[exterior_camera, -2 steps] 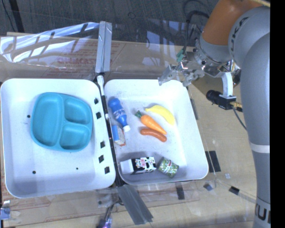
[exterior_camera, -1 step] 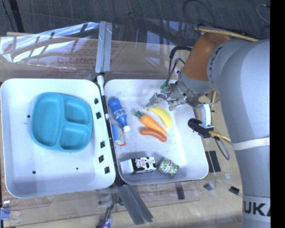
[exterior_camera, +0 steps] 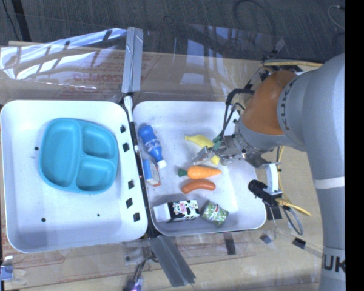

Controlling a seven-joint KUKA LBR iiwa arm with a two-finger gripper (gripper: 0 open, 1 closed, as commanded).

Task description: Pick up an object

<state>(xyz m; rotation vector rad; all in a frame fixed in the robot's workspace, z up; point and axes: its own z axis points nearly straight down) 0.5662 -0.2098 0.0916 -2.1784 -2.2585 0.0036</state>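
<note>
Down front in the right bin [exterior_camera: 246,117] sit a small milk carton [exterior_camera: 183,210] and a green can [exterior_camera: 215,214]; behind them a sausage [exterior_camera: 198,187], a carrot [exterior_camera: 201,172], a blue bottle [exterior_camera: 150,144]; tool [exterior_camera: 211,153] hangs low by the banana [exterior_camera: 200,140], can't tell how its tips stand; left bin [exterior_camera: 18,180] has a blue tray [exterior_camera: 79,154].

two shallow white bins [exterior_camera: 18,162], one blue divided plastic tray [exterior_camera: 79,154], one blue bottle [exterior_camera: 150,144], one yellow banana [exterior_camera: 200,141], one orange carrot [exterior_camera: 203,172], one sausage [exterior_camera: 198,187], one small carton [exterior_camera: 182,210], one green can [exterior_camera: 215,214]
</note>
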